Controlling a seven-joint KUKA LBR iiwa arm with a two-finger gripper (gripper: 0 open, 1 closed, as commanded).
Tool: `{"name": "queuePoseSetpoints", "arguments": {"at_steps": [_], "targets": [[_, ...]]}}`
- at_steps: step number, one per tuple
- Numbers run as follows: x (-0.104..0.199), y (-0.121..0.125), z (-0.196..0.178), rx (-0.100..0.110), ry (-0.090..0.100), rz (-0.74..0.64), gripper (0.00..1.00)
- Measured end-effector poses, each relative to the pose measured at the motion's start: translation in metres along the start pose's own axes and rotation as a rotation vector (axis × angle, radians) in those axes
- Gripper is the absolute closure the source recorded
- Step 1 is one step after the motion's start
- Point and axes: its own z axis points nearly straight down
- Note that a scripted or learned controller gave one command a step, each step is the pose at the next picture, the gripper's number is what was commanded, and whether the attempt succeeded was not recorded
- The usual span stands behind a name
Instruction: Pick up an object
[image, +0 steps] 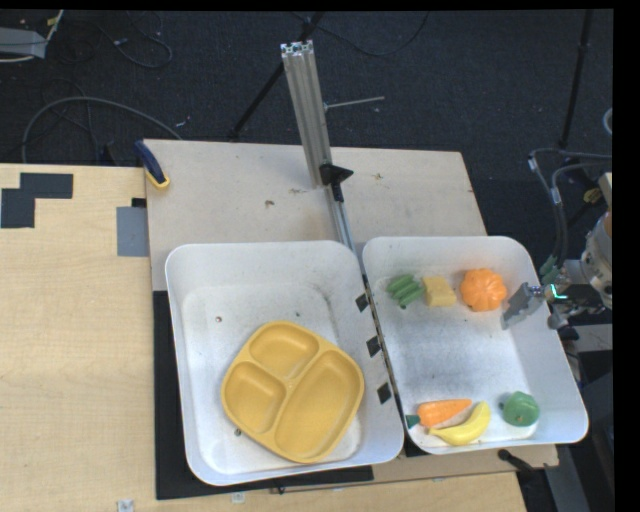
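Observation:
The right bin (470, 345) holds several toy foods. An orange (484, 289) lies at the back right, with a pale yellow block (439, 291) and a green vegetable (405, 290) to its left. Along the front lie a carrot (443, 411), a banana (465, 427) and a green apple (519, 408). My gripper (540, 309) hangs over the bin's right rim, just right of the orange and apart from it. It is open, with nothing between its fingers; one grey finger (519, 304) points into the bin.
The left bin (200, 300) bears a yellow divided plate (292, 389). A metal post (310, 110) rises behind the bins, and black clips (372, 345) sit on the wall between them. Cables hang at the far right.

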Motion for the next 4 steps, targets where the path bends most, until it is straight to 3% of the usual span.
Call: {"name": "queuePoseSetpoints", "arguments": {"at_steps": [1,3,4], "targets": [[0.0,0.0,-0.001,-0.001,0.0,0.0,0.0],[0.015,0.009,0.104,0.005,0.002,0.0,0.0],[0.008,0.012,0.163,0.005,0.002,0.001,0.0]]}}
